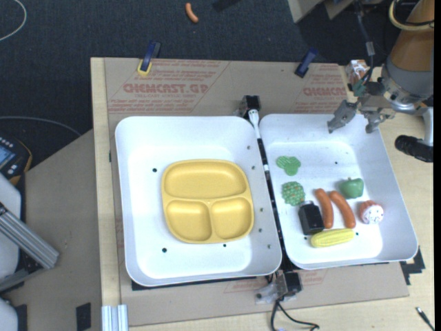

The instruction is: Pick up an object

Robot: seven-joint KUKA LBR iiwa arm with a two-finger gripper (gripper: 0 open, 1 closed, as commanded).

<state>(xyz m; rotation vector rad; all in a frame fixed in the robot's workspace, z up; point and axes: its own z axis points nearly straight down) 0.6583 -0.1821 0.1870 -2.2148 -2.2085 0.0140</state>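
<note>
The tool [357, 118] hovers spread and empty over the right bin [393, 185] at its 12 o'clock edge. The toys cluster at 6 o'clock: sausages [335, 208], corn [333, 238], black block [311, 218]. Risk: these touch, so a descent may pinch two or slip.

Glossy plastic yellow tray [207, 200]; smooth white plastic bins [131, 185]; matt cardboard bench [103, 116].
</note>
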